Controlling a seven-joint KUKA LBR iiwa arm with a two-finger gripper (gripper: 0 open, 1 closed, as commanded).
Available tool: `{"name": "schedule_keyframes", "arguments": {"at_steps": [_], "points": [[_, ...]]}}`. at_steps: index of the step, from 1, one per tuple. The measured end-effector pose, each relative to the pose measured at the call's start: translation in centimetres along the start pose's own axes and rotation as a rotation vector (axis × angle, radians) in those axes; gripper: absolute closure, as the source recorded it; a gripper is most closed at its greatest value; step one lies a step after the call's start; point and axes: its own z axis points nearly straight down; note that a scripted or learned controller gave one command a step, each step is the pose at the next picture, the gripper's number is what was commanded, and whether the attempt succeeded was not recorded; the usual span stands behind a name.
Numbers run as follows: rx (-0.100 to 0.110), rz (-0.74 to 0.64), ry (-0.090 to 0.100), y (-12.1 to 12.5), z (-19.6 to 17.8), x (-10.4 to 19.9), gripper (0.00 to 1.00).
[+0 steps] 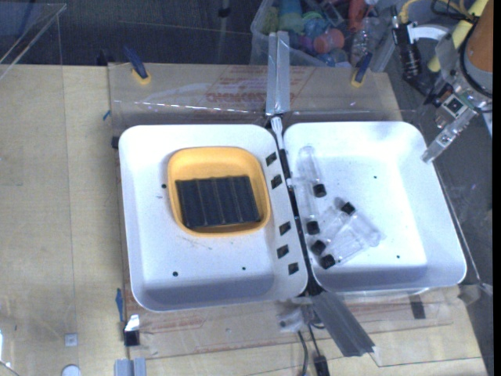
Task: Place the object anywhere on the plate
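A yellow plate (pixel 182 165) lies in the left bin (pixel 141 218). A dark ribbed rectangular slab (pixel 217 201) rests flat on it, covering its near half. In the right bin (pixel 407 171), clear plastic pieces with black caps (pixel 333 224) lie clustered along the left wall. My gripper (pixel 448 128) hangs at the upper right, just beyond the right bin's far right corner. It is well away from the plate and the clear pieces, and nothing shows in it.
A metal divider (pixel 279 92) runs between the bins. A clear tub of coloured toys (pixel 325 14) stands behind them. Cables and hardware (pixel 427 30) crowd the upper right. Bare wooden bench (pixel 47 210) lies to the left.
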Motion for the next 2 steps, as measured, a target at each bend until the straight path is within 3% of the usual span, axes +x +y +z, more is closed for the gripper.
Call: {"name": "schedule_keyframes", "arguments": {"at_steps": [1,2], "points": [[0.002,-0.252,0.006,-0.5,-1.6,-0.6,1.0],[0.001,-0.579,0.005,0.0,0.0,0.0,1.0]]}}
